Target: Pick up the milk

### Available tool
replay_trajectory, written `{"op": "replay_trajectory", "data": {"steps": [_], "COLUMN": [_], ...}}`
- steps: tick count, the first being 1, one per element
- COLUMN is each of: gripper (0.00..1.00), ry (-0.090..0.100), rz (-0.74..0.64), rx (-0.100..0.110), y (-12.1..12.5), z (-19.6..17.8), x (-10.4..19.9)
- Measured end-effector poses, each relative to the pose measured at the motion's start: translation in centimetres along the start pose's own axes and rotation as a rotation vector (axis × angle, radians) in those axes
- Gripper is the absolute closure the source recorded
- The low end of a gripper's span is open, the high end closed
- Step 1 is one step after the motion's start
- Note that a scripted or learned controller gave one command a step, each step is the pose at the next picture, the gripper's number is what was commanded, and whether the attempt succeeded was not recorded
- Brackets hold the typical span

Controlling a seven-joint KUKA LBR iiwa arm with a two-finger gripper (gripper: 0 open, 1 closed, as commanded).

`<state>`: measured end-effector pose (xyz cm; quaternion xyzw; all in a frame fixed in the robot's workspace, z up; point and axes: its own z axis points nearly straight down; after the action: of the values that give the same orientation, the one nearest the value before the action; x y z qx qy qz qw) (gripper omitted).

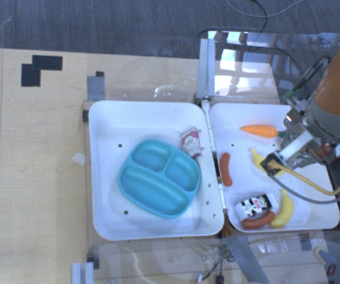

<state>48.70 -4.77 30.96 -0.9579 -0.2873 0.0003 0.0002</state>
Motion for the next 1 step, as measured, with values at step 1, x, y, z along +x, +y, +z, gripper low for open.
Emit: {"op": "replay_trajectory", "data": {"steps": [1], "gripper": [1.00], "ry": [0.007], "rz": [0.222], "rx": [-0.003], "y": [-2.82], "z": [-11.17], "x": [1.94]}}
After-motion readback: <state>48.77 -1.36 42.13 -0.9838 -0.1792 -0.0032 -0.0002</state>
